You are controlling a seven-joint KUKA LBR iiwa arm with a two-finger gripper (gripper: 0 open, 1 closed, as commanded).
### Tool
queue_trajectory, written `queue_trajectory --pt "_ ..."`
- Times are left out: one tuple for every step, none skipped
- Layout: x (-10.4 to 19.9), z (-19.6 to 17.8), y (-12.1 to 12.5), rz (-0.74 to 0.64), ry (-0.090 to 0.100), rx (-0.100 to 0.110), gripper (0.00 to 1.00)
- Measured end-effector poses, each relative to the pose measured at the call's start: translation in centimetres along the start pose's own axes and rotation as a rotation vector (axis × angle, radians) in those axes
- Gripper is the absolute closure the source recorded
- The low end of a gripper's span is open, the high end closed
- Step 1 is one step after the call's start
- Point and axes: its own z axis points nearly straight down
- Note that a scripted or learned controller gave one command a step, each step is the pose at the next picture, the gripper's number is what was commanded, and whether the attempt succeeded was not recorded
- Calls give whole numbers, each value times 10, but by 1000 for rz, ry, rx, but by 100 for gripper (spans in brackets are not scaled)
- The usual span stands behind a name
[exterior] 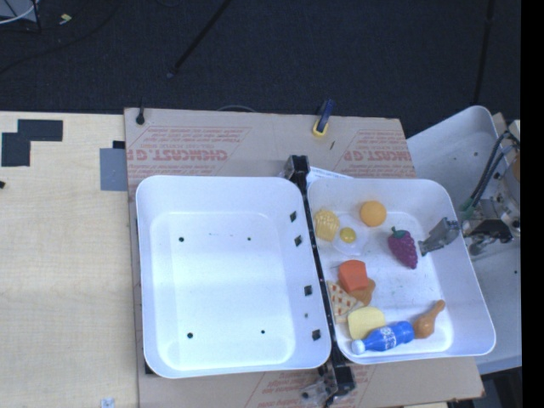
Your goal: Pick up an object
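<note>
Two shallow white bins are seen side by side on a cardboard sheet laid over the tabletop. The right bin is taken as the landmark. The left bin lies just beside it, touching along the shared edge. The gripper is seen at the right bin's right rim, about halfway along that side, with one grey finger reaching inward over the bin wall; its fingers appear spread apart, and nothing is seen between them. Inside the right bin, a purple grape bunch lies just beside the gripper's inner finger, not touched by it as far as can be told. An orange ball sits toward the bin's far side, with a yellow corn piece and a small yellow lemon-like item near the left wall. An orange-red block rests near the centre, with a waffle-patterned piece by the left wall just below it. Along the near side lie a pale yellow wedge, a blue bottle on its side, and a brown drumstick-shaped item. A blue and yellow clamp is seen on the cardboard beyond the bin's far edge.
</note>
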Motion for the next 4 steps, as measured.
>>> queue_trajectory --pt "55 156 0 0 -3 -14 0" --pt "98 172 56 -6 2 -8 0" --pt "37 172 108 2 -4 -6 0" --pt "93 170 130 3 -8 8 0"
